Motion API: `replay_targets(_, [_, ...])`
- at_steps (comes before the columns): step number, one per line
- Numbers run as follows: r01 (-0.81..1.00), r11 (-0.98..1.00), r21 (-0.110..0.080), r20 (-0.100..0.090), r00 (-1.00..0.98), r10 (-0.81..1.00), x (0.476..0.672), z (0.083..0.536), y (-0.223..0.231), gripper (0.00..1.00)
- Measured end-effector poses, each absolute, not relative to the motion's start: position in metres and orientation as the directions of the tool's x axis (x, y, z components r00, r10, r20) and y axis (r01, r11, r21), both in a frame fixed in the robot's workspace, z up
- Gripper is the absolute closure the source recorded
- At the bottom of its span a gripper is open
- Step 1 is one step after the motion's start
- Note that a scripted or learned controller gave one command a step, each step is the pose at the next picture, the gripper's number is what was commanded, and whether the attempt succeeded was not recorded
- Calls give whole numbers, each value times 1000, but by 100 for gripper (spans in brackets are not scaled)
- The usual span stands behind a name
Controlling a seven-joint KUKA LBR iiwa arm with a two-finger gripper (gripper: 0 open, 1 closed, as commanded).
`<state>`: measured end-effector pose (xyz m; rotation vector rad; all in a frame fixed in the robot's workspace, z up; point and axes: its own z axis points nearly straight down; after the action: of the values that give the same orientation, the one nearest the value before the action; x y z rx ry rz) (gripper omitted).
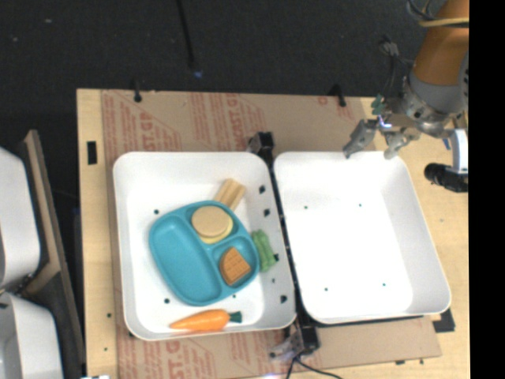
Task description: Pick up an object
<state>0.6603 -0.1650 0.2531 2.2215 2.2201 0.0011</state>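
Note:
The left bin holds a blue divided tray carrying a round tan cookie and a brown waffle piece. A tan wooden block leans at the tray's far edge, a green piece lies at its right, and an orange carrot rests by the bin's front wall. My gripper hangs open above the far rim of the right bin, with nothing between its fingers.
The two bins sit side by side on a cardboard-covered bench. Black clips hold the bins at their shared corners. A black knob juts in at the right edge.

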Motion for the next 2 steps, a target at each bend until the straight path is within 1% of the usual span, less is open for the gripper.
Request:
replay_targets(1, [1000,0,-8,1,0,1000,657,150,-157,0])
replay_targets(2, [1000,0,-3,0,0,1000,679,98,-163,0])
